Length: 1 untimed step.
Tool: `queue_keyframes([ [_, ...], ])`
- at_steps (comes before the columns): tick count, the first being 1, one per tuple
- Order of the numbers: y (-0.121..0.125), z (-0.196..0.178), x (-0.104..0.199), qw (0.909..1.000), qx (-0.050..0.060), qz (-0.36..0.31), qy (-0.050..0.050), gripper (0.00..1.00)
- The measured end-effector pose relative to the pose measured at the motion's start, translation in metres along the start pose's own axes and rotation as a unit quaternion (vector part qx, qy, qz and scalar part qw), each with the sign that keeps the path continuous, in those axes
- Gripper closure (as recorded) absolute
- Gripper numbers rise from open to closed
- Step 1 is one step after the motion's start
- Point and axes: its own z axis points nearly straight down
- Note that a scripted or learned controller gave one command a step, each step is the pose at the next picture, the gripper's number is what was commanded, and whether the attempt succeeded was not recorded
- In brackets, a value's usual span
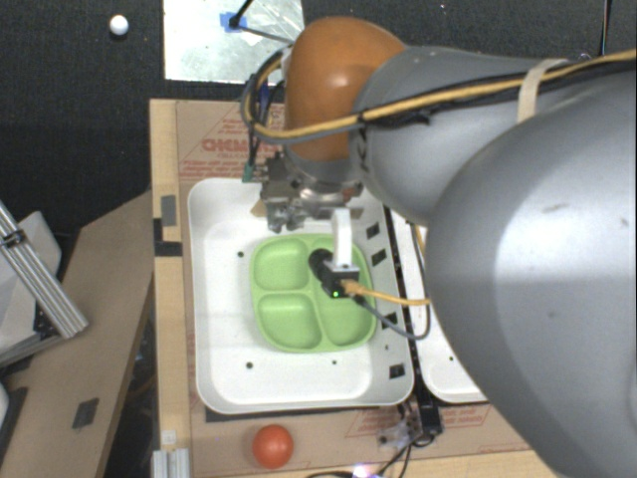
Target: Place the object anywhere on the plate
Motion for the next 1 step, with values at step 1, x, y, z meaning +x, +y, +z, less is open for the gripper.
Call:
queue_keyframes([
  [1, 0.0004, -0.0010, -0.0018, 1.0000, 0.000, 0.001, 0.000, 0.00],
])
